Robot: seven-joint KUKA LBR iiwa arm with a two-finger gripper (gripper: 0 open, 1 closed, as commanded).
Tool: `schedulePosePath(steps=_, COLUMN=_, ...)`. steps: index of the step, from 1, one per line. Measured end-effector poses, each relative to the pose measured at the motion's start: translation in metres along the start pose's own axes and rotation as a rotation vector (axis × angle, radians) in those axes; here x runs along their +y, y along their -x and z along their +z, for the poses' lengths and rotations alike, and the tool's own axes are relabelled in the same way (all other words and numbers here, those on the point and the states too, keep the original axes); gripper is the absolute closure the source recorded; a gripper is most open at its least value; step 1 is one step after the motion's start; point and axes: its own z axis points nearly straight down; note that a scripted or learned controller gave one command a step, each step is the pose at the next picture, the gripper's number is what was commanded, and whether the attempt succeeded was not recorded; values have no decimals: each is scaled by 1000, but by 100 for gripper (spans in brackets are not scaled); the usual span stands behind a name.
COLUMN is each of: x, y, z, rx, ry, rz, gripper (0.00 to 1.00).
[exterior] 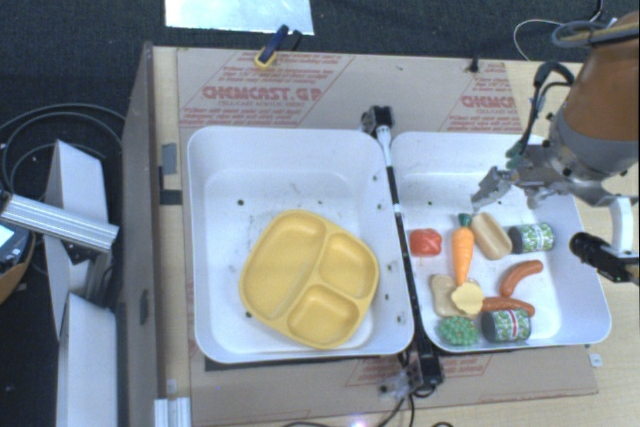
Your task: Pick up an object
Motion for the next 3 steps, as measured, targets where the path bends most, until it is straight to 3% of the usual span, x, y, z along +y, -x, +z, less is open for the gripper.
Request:
schedulePosePath(steps=1, x=24, y=-8, z=115, rx=0, ry=-3, rz=0, gripper=0)
schedulePosePath(steps=2, x=7, y=-7, z=142, rx=-3, ry=9, rz=1, gripper=0)
schedulePosePath(steps=3, x=-13, y=-25, z=141, rx=-4, ry=11, rz=2, gripper=0)
